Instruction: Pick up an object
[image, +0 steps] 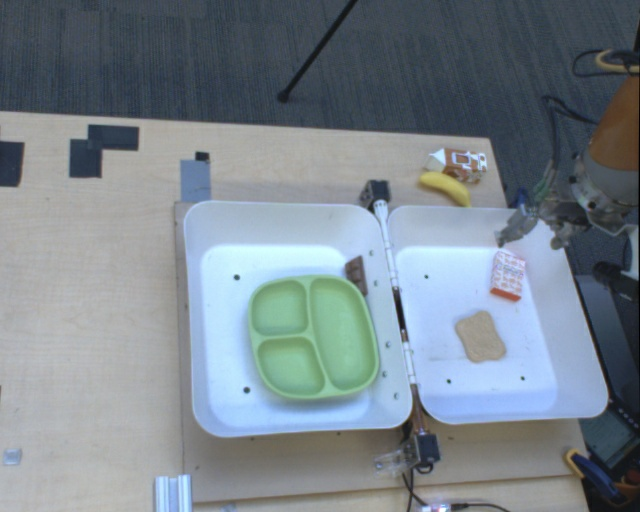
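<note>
Where carpet ends, wooden bench (90, 300) bears 2 bins (215, 300).

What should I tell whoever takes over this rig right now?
Gripper: over the right bin's top right corner, nothing visibly between its fingers.
Right bin: red-and-white packet near the gripper, bread slice mid-bin.
Left bin: green tray, with a small brown item at its top right edge.
On the bench behind the bins: banana and a small carton.
Done: nothing picked.
Left: grasp and lift one object; the packet looks nearest.
</note>
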